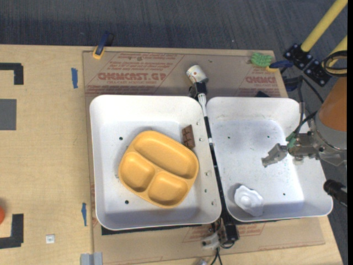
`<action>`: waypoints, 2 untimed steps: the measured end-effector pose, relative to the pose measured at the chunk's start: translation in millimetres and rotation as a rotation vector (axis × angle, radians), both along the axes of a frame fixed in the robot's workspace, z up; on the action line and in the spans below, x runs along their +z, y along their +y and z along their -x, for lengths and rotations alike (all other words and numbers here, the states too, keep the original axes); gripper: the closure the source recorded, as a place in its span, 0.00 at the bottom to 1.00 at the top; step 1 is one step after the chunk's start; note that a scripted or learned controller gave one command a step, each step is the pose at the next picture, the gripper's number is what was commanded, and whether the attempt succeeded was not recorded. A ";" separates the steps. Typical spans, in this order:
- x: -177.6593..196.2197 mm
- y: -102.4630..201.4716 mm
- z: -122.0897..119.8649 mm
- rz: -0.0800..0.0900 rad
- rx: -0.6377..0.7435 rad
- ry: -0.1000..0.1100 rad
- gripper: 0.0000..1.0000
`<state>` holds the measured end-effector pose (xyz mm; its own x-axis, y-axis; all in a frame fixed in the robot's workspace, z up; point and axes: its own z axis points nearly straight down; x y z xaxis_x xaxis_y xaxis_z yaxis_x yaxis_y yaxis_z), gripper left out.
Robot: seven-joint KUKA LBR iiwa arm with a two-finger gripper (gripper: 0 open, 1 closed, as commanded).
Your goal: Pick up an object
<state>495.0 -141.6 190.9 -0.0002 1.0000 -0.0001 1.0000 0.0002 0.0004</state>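
With the gripper (271, 157) hung above the right bin (251, 120), its finger state not discernible, a miss is risked, since the white object (249, 198) lies nearer that bin's front wall (low, pale, easily overshot).

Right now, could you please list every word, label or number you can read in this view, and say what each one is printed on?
"CHEMCAST GP": red print on the brown sheet under the bins, behind the left bin.
"CHEMCAST", partly cut off: the same red print behind the right bin.
Smaller red lines above both: too blurred to read.
Yellow divided tray and white object: no readable text.
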 end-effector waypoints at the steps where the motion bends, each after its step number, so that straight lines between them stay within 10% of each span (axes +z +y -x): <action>1: -105.9 42.4 15.9 -0.002 -0.180 0.001 0.00; 2: -105.4 42.6 -39.8 0.001 0.555 -0.002 0.00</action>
<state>534.8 -99.1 85.5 -0.5269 0.8499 -0.0017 0.8499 0.5269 0.0024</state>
